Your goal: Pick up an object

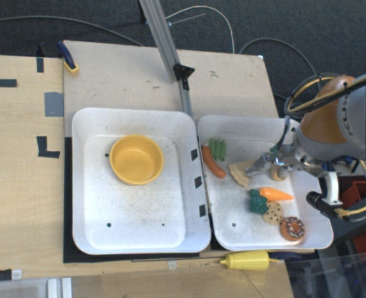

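The gripper is seen low in the right bin, right of the frame's middle, reaching in from the grey arm at the right edge. Whether it is released or clenched cannot be told from this view; nothing is visibly held in it.

Its tip is just beside a pale tan wedge, which looks like a toy slice of bread or cheese and is judged the likeliest thing to be picked. It is probably light, hollow plastic, stiff and rather smooth, so a grip across its narrow sides would be safer than one on its flat face, where it could slide out.

Left of the wedge lie an orange sausage and, touching its upper end, a green ribbed piece. Both are small and round-sided and would be best taken across the short axis; they may roll if nudged.

Lower right of the gripper a toy carrot rests against a dark green broccoli, with a speckled cookie and a brown doughnut below. These are crowded, so a clean hold on one alone looks harder.

In the left bin a yellow bowl stands alone, upright; its thin rim would be the place to grasp. On the surface at the lower edge, just outside the right bin, a yellow bottle lies on its side.
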Robot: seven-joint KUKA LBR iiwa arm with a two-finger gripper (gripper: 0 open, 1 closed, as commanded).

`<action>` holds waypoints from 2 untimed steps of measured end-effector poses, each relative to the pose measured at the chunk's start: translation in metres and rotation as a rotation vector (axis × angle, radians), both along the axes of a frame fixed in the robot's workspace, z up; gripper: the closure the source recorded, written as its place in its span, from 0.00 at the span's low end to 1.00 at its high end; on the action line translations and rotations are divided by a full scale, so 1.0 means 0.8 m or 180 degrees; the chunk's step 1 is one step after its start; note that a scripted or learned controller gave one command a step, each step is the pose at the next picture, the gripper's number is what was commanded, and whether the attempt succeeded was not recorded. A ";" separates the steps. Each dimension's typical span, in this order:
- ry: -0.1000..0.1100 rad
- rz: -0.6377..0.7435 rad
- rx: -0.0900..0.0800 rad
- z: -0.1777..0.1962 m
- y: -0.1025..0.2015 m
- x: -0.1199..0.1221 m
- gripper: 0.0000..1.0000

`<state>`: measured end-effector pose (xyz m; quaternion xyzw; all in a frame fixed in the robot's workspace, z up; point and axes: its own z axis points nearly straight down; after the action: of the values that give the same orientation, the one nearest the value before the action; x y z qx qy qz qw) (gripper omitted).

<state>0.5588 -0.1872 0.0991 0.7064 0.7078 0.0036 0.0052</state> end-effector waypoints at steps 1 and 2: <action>-0.0020 0.0003 -0.0013 0.014 -0.001 0.002 1.00; 0.0033 -0.0005 0.0002 0.071 -0.011 0.004 1.00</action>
<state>0.5619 -0.1960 0.1563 0.7069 0.7073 0.0002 0.0013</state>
